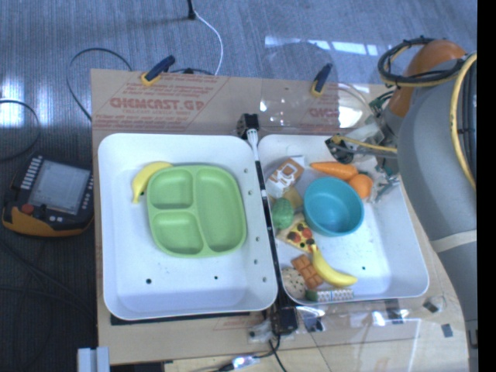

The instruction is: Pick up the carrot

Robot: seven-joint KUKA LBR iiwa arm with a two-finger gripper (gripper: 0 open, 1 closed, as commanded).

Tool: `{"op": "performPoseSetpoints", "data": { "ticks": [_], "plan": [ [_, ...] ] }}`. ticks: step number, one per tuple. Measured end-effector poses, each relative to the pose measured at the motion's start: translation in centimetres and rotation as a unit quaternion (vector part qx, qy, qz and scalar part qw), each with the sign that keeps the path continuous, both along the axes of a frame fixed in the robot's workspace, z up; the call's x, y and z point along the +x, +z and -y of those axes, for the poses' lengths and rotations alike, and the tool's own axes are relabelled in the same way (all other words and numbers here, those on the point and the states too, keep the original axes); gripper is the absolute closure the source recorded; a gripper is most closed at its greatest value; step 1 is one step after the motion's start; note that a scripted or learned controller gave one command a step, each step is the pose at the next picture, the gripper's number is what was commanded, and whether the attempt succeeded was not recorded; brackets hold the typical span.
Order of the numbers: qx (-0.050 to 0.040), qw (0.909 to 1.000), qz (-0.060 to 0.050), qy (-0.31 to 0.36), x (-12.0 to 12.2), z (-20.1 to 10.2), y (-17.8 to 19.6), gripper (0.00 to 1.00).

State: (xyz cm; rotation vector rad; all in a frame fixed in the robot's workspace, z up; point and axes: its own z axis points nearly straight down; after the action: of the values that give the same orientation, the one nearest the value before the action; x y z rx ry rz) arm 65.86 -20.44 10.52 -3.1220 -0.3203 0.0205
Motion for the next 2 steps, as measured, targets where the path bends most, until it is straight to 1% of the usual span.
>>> {"op": "performPoseSetpoints", "data": {
  "ticks": [1,2],
  "plan": [
    [-0.0056,1.0000,-0.005,-0.003,0.0,-1.8,-1.6,0.00],
    [0.0040,0.9999,0.014,0.001,-5.8,0.9,-1.3,0.00]
  ]
}}
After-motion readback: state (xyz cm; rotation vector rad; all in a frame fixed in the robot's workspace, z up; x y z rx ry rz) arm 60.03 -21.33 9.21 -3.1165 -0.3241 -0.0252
